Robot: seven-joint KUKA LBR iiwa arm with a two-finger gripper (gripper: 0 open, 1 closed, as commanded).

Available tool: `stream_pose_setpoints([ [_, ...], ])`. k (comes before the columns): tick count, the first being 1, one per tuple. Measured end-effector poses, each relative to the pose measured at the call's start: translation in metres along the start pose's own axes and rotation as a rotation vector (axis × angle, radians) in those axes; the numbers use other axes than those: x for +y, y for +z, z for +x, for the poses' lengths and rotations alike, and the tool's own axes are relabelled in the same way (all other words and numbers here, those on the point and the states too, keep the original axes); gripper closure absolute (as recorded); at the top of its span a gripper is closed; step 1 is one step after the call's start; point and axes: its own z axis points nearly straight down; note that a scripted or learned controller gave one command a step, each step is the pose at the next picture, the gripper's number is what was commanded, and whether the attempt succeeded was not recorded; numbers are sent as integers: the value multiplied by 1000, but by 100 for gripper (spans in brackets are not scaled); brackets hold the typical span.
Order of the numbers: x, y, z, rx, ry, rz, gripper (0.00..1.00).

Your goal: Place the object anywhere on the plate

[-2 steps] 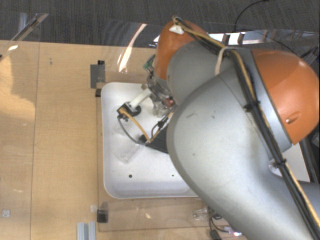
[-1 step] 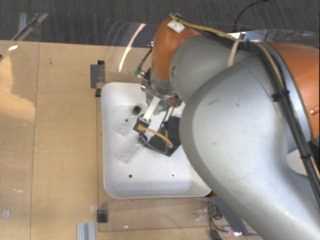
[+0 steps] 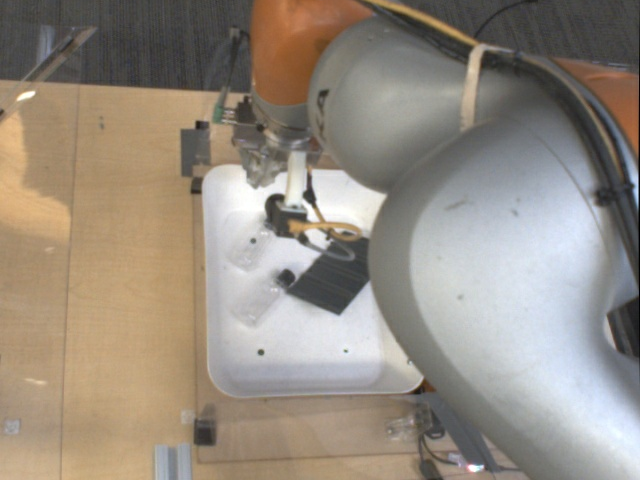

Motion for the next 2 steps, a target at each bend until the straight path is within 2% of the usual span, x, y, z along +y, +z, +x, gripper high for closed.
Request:
stream_pose_setpoints([
  [1,0,112,0,1,10,-1,100],
  [2,-56,112,-3,3,-249,-8,100],
])
